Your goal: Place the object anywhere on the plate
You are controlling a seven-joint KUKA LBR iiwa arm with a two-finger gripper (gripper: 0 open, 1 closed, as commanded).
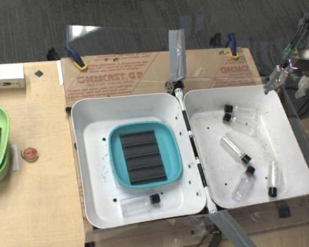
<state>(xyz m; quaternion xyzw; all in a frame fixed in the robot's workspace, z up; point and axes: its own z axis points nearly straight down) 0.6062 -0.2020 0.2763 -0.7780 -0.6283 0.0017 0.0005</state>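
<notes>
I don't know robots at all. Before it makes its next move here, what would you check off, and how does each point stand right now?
1. Plate in the left bin: ok, teal, flat.
2. Room on the plate: not ok in the middle, where a dark ribbed block lies; the rim is bare.
3. Vial on the plate: not ok; one vial lies beside it on the bin floor.
4. More vials to pick: ok, four in the right bin.
5. Gripper ready: cannot tell.
</notes>
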